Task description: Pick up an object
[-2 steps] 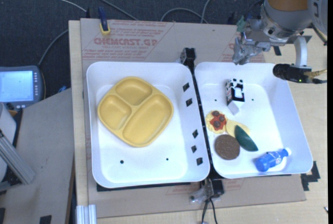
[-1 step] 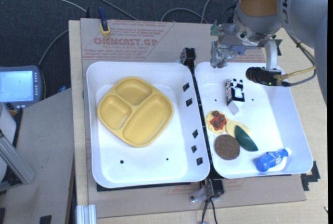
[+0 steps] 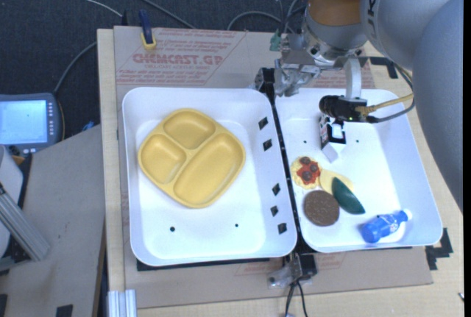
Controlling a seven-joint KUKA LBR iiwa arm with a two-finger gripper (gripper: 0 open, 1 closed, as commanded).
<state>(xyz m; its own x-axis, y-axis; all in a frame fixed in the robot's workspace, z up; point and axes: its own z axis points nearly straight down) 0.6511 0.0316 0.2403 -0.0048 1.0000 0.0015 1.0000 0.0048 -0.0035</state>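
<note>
While the gripper (image 3: pixel 285 82) hangs over the far end of the divider between the two bins, I see nothing in it, so I judge the pick not yet made. From this slant I cannot tell whether it stands open or closed.

Every candidate lies down in a bin. The left bin (image 3: pixel 136 183) carries a yellow plate (image 3: pixel 193 156), flat on the floor. In the right bin (image 3: pixel 412 161) a pizza slice (image 3: pixel 307 172), a brown disc (image 3: pixel 321 208) and a green piece (image 3: pixel 347 196) sit clustered at the near side, the disc just beside the slice and the green piece. A blue piece (image 3: pixel 383 226) lies near them, by the near rim.

My reading: the gripper is well apart from that cluster. Choosing a target, coming down on it, closing and lifting are all left to do.
</note>
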